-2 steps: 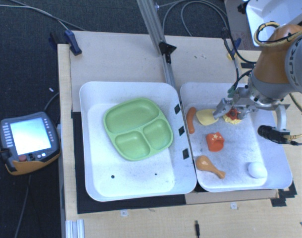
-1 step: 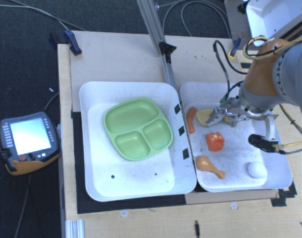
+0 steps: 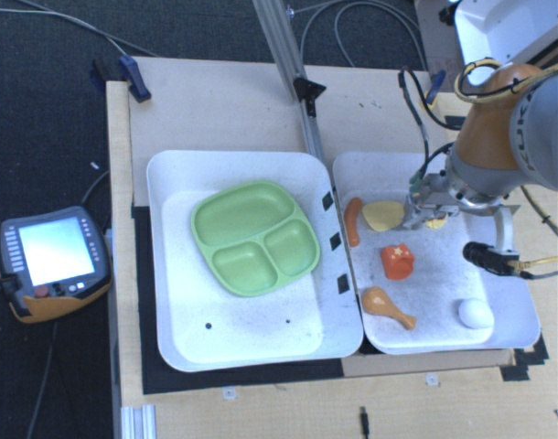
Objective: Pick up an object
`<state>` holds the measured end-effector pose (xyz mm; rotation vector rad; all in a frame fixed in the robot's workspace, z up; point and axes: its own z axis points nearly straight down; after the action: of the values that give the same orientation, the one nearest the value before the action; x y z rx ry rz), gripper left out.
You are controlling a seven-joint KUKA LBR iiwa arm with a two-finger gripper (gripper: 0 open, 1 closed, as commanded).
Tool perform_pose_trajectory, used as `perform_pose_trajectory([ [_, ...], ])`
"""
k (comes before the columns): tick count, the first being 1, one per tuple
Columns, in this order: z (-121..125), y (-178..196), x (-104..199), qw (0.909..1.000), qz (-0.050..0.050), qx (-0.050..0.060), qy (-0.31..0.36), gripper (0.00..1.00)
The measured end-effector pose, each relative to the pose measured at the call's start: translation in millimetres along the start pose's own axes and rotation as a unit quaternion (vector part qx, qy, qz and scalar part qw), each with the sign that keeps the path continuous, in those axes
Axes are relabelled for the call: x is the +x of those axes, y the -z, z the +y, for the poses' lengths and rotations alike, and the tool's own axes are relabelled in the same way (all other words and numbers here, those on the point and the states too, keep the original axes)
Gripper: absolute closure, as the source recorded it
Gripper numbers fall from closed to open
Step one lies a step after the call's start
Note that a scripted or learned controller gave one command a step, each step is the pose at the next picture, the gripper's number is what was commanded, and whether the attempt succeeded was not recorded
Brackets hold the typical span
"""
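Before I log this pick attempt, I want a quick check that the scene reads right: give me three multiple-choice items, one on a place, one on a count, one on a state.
1. Where does the green divided plate lie?
A. left bin
B. right bin
C. on the bench outside the bins

2. How many compartments does the plate have?
A. two
B. three
C. five

3. How does the red pepper stand to the gripper?
A. held between its fingers
B. lying apart from it on the bin floor
C. stacked on the plate

Answers: 1 A, it sits inside the left bin. 2 B, three hollows show. 3 B, the pepper lies below the gripper in the picture, untouched.
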<state>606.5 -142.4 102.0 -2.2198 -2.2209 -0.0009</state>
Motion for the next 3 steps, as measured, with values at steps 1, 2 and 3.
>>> perform_pose_trajectory([
  [1, -0.5, 63.9, 4.3, 1.0, -0.001, -0.004, 0.001, 1.0],
  [2, 1.1, 118.6, 4.4, 1.0, -0.002, -0.004, 0.001, 1.0],
  [3, 2.0, 130.8, 4.6, 1.0, -0.001, -0.002, 0.0, 1.0],
])
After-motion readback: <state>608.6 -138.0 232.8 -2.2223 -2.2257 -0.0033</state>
